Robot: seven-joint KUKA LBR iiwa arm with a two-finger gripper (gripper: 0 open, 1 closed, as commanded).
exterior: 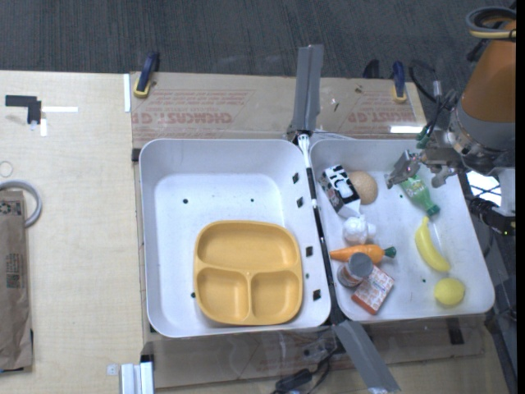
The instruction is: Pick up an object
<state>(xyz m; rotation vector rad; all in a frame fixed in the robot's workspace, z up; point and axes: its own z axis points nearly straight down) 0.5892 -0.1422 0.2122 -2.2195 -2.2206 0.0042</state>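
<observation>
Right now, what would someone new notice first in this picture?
Probably the yellow divided tray in the left bin. Next, the right bin, crowded with a banana, lemon and carrot. The gripper hangs over that bin's far side, by a green bottle.

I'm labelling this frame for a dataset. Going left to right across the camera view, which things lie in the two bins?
Yellow divided tray → black-and-white carton → carrot → green bottle → banana → lemon. I left out the small items crowded around the carrot, since their order is unclear.
</observation>
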